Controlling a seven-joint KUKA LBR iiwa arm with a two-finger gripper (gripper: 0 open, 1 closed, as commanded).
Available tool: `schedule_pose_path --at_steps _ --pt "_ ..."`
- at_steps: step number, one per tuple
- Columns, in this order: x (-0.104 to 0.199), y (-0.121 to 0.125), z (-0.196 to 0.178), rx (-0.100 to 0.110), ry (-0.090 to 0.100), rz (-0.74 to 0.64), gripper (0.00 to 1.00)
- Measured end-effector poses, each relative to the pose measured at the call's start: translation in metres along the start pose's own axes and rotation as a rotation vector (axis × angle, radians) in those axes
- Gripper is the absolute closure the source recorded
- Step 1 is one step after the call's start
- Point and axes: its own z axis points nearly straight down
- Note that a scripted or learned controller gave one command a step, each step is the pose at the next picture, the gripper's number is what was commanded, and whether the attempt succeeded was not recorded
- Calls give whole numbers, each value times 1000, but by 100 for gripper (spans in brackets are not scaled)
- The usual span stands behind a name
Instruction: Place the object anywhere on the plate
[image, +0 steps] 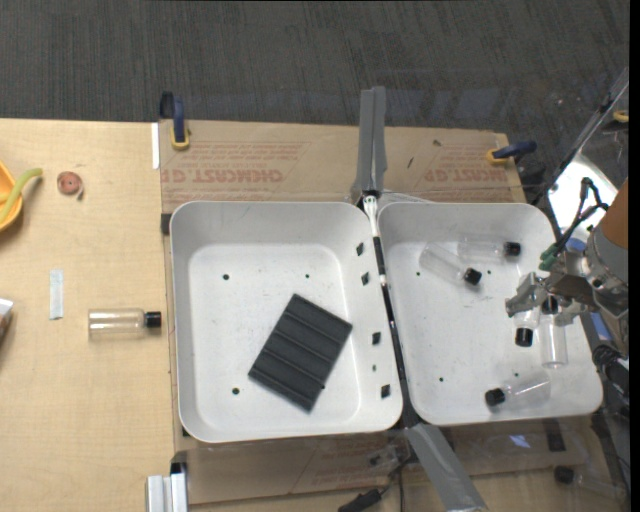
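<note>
jaws (540, 300) clenched on clear bottle (551, 338), well apart from dark plate (300, 352); smooth bottle may slip in transit.

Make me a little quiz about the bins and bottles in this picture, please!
1. How many clear bottles are in the right bin? A: two. B: four. C: seven.
2. True or false: the dark ribbed plate lies in the right bin.
3. Fill in the word: in the camera view, the lone bottle on the wooden bench lies to the ___ of the left bin.

Key: 1 B. 2 false, it lies in the left bin. 3 left.
</note>
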Motion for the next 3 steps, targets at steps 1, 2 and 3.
schedule_pose_path --at_steps 1,2,3 --pt "56 89 -85 0 -1 -222 100" --pt "90 0 -65 1 0 -364 100" --pt "209 -21 -36 2 0 -634 100"
